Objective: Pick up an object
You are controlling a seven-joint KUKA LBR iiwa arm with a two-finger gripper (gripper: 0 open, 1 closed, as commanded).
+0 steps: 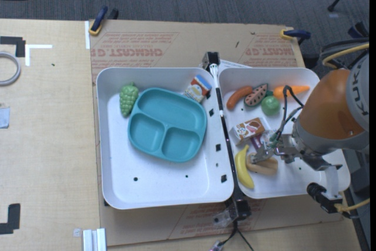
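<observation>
Over the right bin (329,182), camera view: grey arm with orange band (329,106) reaching in from the right, gripper (262,154) low above the front of that bin; whether it is open, closed or gripping anything cannot be told from this slant. Contents, right bin: banana (243,168) along the left wall, a tan bread-like piece (265,167) just beside it and directly under the gripper, small printed box (249,129) behind these, purple item (257,142) touching the box, then sausage (238,97), watermelon slice (256,95), green ball (271,105) and carrot (296,90) crowded along the back. Contents, left bin (117,185): teal divided plate (168,124), green grapes (128,98) at its back-left edge, small carton (197,89) at the back right. Likely target: the tan piece or the banana, both near the tool. Risks, as judged: the two lie touching, so a closing tool may catch both or push one aside; the banana's curve may roll it out of a pinch; the tan piece sits low, so a shallow descent may close on nothing; the nearby wall limits room on the banana's left.
</observation>
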